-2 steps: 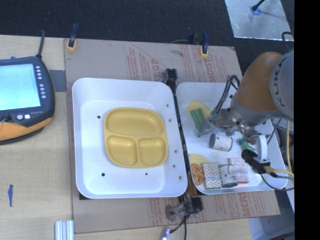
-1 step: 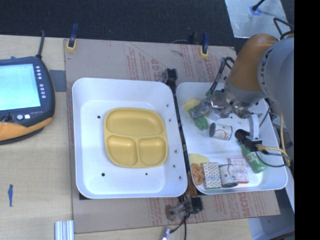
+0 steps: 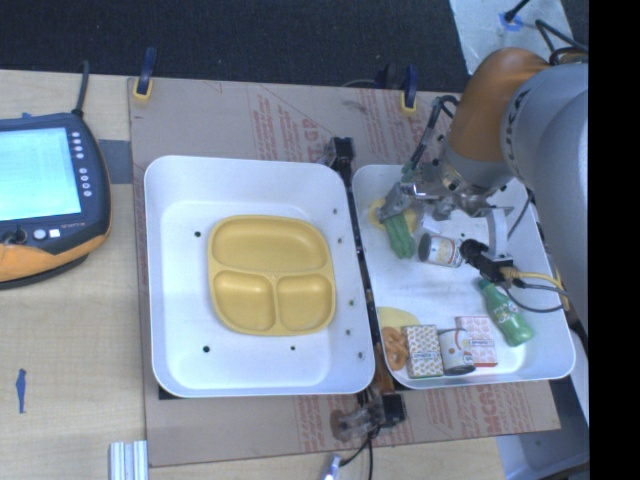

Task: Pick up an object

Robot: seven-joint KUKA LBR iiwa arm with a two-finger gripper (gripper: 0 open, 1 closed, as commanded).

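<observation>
The arm comes in from three o'clock and hangs over the right bin (image 3: 545, 363), its orange band high at about one o'clock of that bin, with the gripper (image 3: 412, 204) low over the bin's ten o'clock corner. Just beneath it lies a green object (image 3: 400, 234), elongated and tilted, with something yellow (image 3: 380, 212) peeping out at its nine o'clock side; whether the gripper is spread, pressed together or pinching anything cannot be told from this slant, since the metal parts blur into the clutter below. Nothing is plainly lifted clear of the bin floor, so the pick looks not yet done: by my judgement the arm is at the reach or grasp stage, with closing and raising left. Other candidates remain in the same bin: a small jar (image 3: 440, 250) with a dark cap near the centre, a green bottle (image 3: 505, 316) at four o'clock, two small cartons (image 3: 423, 351) and (image 3: 476, 340) along the six o'clock edge, and a yellow pretzel-marked piece (image 3: 397, 336) at seven o'clock. The left bin (image 3: 180, 268) holds a yellow divided tray (image 3: 270, 273) sitting in its middle. A handheld control pendant (image 3: 45, 193) rests on the bench at nine o'clock, well apart from both bins.
</observation>
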